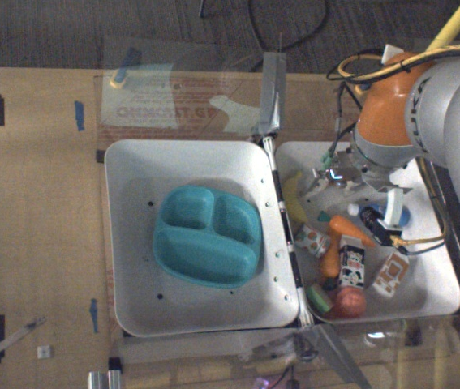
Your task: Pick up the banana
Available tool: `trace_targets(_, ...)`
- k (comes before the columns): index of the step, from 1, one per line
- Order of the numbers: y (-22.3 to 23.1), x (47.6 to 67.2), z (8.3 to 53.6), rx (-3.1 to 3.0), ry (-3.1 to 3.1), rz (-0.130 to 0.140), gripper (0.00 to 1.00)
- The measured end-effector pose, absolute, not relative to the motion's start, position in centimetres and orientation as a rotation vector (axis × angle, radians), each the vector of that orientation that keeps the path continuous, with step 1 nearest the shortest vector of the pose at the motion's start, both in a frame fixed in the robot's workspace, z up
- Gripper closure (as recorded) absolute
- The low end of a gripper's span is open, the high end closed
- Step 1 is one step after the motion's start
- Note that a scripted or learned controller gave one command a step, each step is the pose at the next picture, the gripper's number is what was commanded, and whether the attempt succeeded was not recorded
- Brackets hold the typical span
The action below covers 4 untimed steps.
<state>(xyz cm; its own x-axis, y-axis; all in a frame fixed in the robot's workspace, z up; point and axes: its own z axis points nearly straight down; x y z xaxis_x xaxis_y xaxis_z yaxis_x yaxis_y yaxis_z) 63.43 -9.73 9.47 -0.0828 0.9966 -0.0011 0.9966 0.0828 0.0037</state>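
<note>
The banana [294,198] is pale yellow and lies along the left wall of the right bin [440,286], near its back. My gripper [333,177] hangs over the back of that bin, just right of the banana and a little above it. The grey wrist with its orange band [384,116] covers the bin's far right corner. Nothing shows between the gripper and the banana.
The right bin also holds a carrot [348,227], a cow-print milk carton [351,267], a red fruit [349,301], a green item [319,298], a small orange carton [392,272] and a blue-white item [393,212]. A teal divided tray [208,235] sits in the left bin [128,185].
</note>
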Motion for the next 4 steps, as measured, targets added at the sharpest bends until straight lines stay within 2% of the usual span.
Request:
trace_targets(1, -9.8, 66.5, 8.7, 2.230, 2.222, -0.008, 0.00)
trace_targets(2, -9.6, 66.5, 8.7, 2.247, 2.200, -0.007, 0.00)
trace_targets(3, -12.6, 66.8, 18.6, 2.293, 2.141, 0.003, 0.00)
trace_targets(4, -9.5, 66.7, 9.5, 2.649, 1.688, -0.001, 0.00)
